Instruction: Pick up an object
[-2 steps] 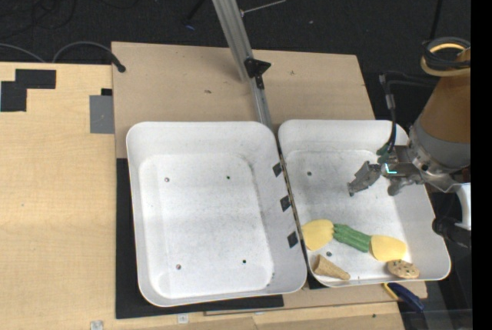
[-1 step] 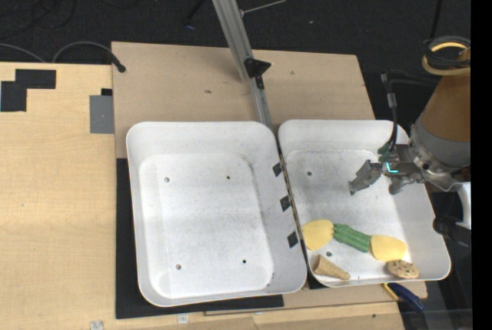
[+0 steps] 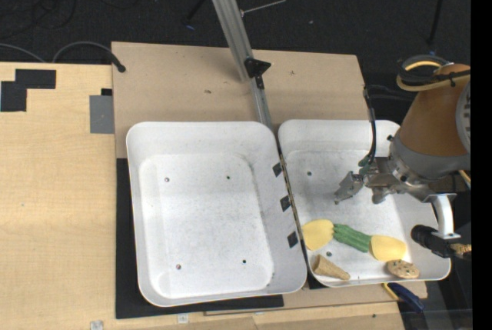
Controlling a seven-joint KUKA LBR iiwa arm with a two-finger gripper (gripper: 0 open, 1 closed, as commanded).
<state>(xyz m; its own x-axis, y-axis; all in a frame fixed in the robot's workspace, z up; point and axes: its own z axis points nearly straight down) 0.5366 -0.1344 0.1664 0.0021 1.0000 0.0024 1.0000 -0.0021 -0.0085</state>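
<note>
**Camera view: one arm over two bins, four objects in the right bin**

Camera view shows two shallow white bins side by side on the bench: the left bin (image 3: 204,213) and the right bin (image 3: 330,144). The grey arm with its orange band (image 3: 430,125) reaches in over the right bin's right edge. Its gripper (image 3: 367,186) hangs above the middle of that bin's floor, with the two fingers spread apart and nothing between them. Four objects lie along the right bin's near edge, all clear of the gripper. One yellow piece (image 3: 317,233) sits toward the near-left corner, touching one green piece (image 3: 353,238), which in turn meets one yellow piece with a paler tone (image 3: 389,248). One tan cone (image 3: 330,268) lies at the near edge below them, and one brown cookie-like disc (image 3: 402,269) rests near the near-right corner.
</note>
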